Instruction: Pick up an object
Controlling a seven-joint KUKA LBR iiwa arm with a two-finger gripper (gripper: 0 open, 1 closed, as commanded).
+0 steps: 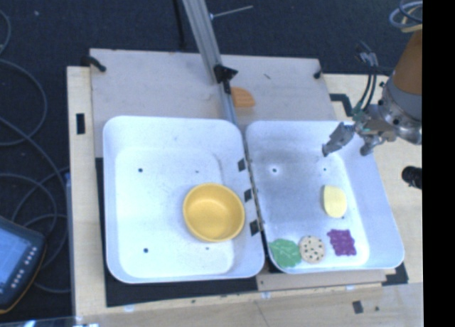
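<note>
Left bin [128, 169]: a yellow bowl [213, 212] sits at about 4 o'clock from the bin's centre, close to the divider. An orange item [242, 98] lies on the bench at 12 o'clock, behind both bins, beside the metal post [201, 23].

Right bin [284, 155]: a pale yellow piece [335, 201] lies right of centre. Along the 6 o'clock edge sit a green piece [285, 251], a cookie [311, 248] and a purple piece [342, 242], just beside one another.

The gripper [352, 139] hovers over the right bin's 1 o'clock corner, fingers spread apart, nothing between them. No object picked yet.

Risks: the pale yellow piece, at 6 o'clock from the gripper, looks like the nearest target; it looks low and rounded, so the fingers may slide off or close above it. The front three are crowded and near the bin wall, so a descent there could clip a neighbour or the rim.
</note>
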